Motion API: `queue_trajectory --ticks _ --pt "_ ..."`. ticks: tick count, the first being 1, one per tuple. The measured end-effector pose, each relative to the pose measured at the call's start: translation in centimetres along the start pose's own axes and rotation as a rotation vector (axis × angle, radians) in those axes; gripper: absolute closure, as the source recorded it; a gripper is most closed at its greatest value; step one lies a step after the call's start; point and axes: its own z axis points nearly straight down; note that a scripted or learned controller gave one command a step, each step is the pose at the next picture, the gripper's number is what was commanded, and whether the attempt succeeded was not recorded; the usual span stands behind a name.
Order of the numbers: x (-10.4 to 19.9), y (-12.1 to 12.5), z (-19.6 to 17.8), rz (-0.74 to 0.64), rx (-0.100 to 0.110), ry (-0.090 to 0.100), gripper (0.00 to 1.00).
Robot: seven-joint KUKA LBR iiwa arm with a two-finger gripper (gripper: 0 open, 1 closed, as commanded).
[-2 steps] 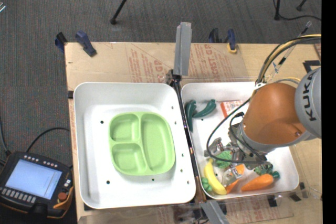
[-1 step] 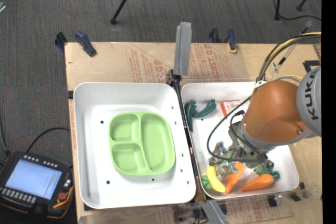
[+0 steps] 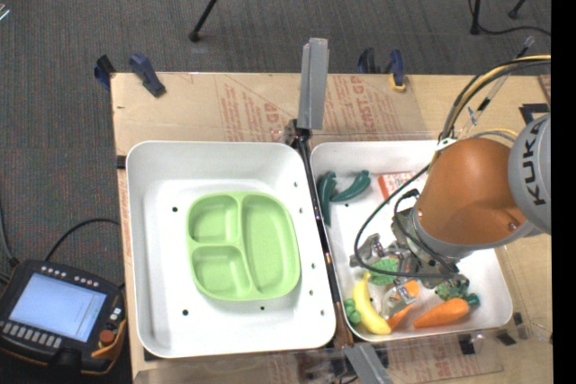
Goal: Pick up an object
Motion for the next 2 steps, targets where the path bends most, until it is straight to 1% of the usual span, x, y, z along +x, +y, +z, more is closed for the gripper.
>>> queue_trajectory --ticks 1,2 --pt "-0.17 0.14 -0.93 -0.006 -0.001 -0.002 1.00" --pt "-0.16 0.17 -0.90 -0.007 -0.001 -0.001 0.00"
